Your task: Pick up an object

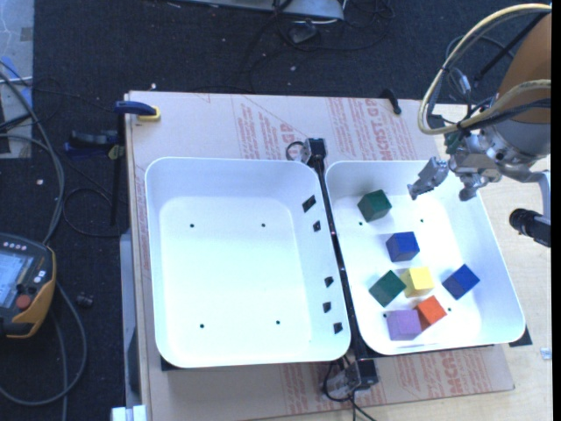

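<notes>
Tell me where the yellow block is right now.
The yellow block sits in the right bin, between a green block and a blue block.

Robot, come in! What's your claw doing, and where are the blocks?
Gripper open, above right bin. Holding nothing. Nearest: green block. Nothing in the way.

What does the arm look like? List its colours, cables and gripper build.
The arm is grey with an orange band above the wrist. Beige and dark cables loop beside it. The gripper is bare grey metal with two slim fingers.
</notes>
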Motion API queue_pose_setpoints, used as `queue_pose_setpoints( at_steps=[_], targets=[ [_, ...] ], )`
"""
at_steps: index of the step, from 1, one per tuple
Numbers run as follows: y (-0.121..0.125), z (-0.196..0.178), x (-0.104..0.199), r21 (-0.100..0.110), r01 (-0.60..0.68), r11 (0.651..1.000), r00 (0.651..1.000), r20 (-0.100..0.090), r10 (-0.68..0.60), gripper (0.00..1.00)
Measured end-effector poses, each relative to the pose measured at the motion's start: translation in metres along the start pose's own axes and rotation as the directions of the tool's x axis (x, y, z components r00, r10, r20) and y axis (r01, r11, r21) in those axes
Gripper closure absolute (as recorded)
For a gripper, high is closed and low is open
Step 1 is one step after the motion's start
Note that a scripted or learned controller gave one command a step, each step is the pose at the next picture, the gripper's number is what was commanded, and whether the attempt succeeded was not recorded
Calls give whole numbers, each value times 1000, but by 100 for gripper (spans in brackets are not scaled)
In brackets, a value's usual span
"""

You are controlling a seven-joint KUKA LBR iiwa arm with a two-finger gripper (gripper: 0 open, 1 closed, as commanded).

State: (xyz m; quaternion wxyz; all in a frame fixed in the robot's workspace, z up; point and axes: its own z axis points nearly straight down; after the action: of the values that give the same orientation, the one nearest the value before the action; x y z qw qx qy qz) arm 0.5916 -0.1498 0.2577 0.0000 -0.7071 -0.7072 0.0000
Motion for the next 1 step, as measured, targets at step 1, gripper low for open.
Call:
queue_pose_setpoints(
  at_steps=[1],
  targets=[
    [29,140,-21,13,-1,1000,1000,-2,1,0]
  ],
)
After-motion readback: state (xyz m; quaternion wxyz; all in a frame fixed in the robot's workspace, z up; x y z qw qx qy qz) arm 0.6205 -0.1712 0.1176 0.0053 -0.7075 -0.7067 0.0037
